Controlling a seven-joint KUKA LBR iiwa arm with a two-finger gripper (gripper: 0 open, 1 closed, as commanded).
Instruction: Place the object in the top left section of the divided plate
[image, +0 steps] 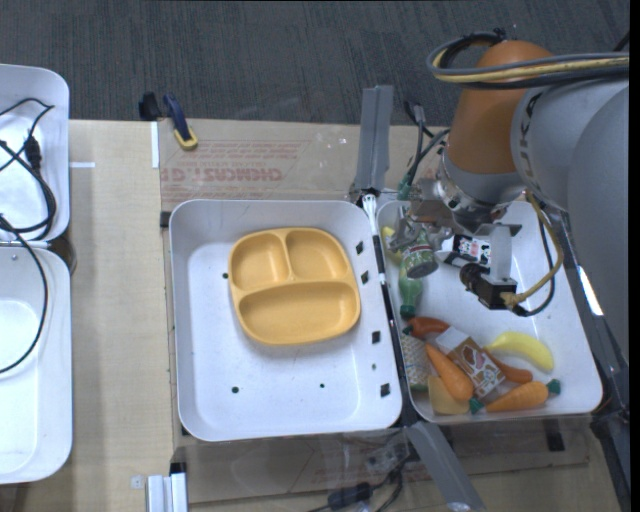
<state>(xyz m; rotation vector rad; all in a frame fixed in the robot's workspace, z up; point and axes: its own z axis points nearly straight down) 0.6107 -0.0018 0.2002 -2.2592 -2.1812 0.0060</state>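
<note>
Two bins side by side on bench (110, 300). Left bin (200, 400) holds plate (294, 285), set toward far side, two small sections far, one large section near. Right bin (580, 340) crowded: can (418, 262) at far left, banana (522, 348) near right, carrots (448, 370) and packet (477, 365) along near side. Arm (500, 110) over right bin's far end, gripper (425, 235) just above can. Clamp (178, 120) on bench, far left of left bin.

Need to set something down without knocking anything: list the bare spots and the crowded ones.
Free: all three sections of the yellow divided plate, and the left bin's floor below and left of it. Crowded: the right bin, with carrots, banana and the gripper.
</note>
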